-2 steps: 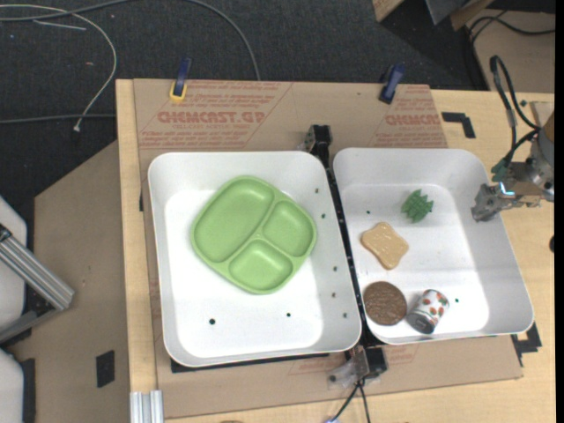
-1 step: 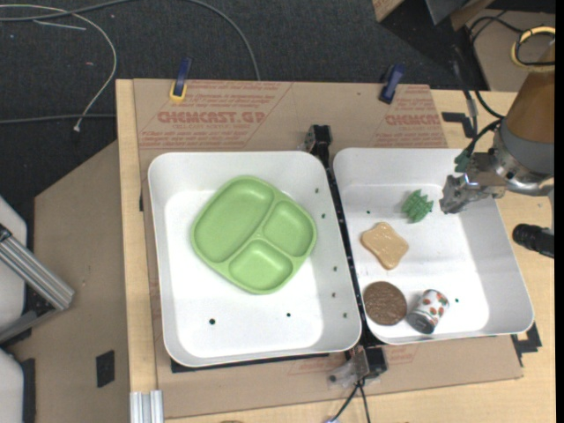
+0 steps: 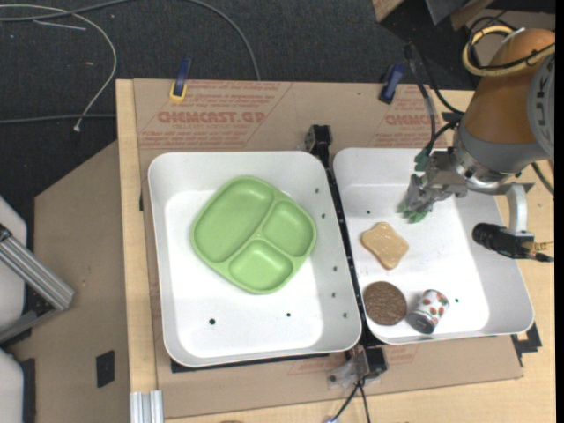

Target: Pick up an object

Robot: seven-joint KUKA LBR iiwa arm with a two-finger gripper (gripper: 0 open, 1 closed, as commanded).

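The right bin (image 3: 493,289) holds a tan bread-shaped piece (image 3: 385,245) near its left wall. A round brown disc (image 3: 385,301) lies in front of it, and a small patterned cup (image 3: 429,310) lies on its side beside the disc. My gripper (image 3: 416,206) hangs low over the back middle of the right bin, just behind and to the right of the tan piece. A small greenish patch shows at its tip; I cannot tell if this is an object or part of the gripper.
A green divided plate (image 3: 254,233) lies in the left bin (image 3: 176,315). The arm comes in over the right bin's back right corner. The cardboard bench (image 3: 132,236) surrounds both bins, with blue clamps at its back edge.
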